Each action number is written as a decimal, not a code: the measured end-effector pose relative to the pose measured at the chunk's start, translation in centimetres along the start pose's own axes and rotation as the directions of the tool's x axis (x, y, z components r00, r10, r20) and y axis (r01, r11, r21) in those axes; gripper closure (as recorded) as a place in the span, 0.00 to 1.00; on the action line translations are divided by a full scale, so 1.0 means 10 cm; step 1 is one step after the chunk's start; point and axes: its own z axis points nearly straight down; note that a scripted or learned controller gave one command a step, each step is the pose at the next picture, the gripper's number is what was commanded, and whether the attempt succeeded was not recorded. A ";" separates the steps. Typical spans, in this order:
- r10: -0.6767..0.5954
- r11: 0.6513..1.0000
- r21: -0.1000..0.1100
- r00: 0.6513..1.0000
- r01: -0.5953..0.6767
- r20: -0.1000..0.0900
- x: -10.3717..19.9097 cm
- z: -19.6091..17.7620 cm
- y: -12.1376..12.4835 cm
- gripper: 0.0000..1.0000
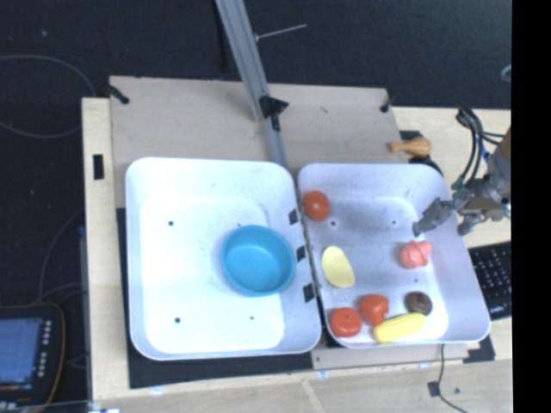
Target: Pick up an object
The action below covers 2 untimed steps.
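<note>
The gripper (448, 216) is hovering with fingers spread apart, grasping nothing, just above the pink toy (414, 254), which is lying near the right bin's (370, 183) right wall.

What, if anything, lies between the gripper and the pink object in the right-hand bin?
Nothing visible does. The gripper is over the right bin's right side, and the pink object lies just below it in the view, with bare white floor between. The brown object and yellow banana-like piece sit beyond the pink one.
</note>
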 end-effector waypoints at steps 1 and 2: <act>0.000 1.000 -0.002 1.000 0.000 0.000 -0.01 0.45 -0.05 0.00; 0.000 1.000 -0.003 1.000 0.000 0.001 -0.06 0.89 -0.10 0.00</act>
